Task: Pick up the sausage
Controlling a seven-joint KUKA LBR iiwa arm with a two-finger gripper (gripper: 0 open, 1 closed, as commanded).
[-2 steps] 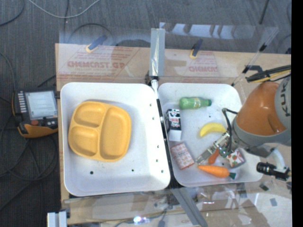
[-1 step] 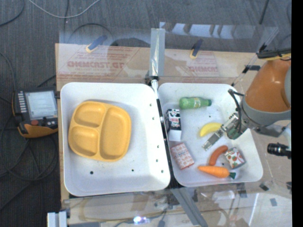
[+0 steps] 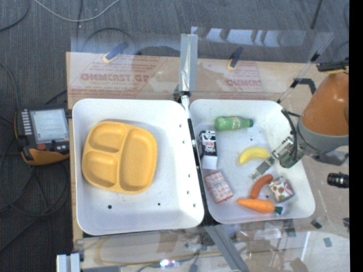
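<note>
Claw point(image 3: 264, 168) open just above sausage point(image 3: 260, 185), holding nothing, "CHEMCAST" printed on board point(image 3: 113, 77)

Grey arm with orange band entering from three o'clock, wrist angled toward eight o'clock, metal two-finger gripper point(image 3: 264, 167) low, fingers slightly parted

**Tool above the sausage in the right bin**

The arm point(image 3: 324, 113) reaches in from the right, its tool point(image 3: 265, 166) poised between the banana point(image 3: 253, 154) and the sausage point(image 3: 260, 185). In the same right bin point(image 3: 295, 208) lie a carrot point(image 3: 258, 205), a green bottle point(image 3: 233, 123), a small carton point(image 3: 209, 143) and a pink packet point(image 3: 218, 186). The left bin point(image 3: 136, 217) holds a yellow divided tray point(image 3: 119, 156).
</note>
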